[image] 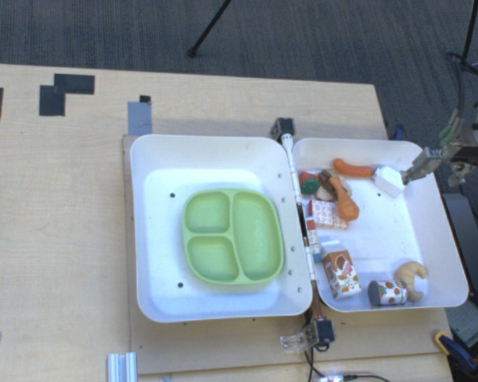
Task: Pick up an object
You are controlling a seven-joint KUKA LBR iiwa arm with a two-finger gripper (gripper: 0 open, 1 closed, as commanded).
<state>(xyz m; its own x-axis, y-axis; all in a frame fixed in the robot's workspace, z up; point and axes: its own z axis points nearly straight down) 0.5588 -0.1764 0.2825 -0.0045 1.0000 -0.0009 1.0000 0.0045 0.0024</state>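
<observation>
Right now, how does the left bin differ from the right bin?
The left bin holds one thing, a green divided plate lying flat at its middle; the right bin holds a scatter of small toy foods, mostly along its left and near sides. The gripper hangs over the right bin's far right corner, away from the left bin. Both are shallow and white.

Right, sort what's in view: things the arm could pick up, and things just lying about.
For the pick:
hot dog
carrot
white block
small carton
can
croissant
gripper, over the right bin

Lying about:
green divided plate in the left bin
grey bracket
black tape patches
</observation>
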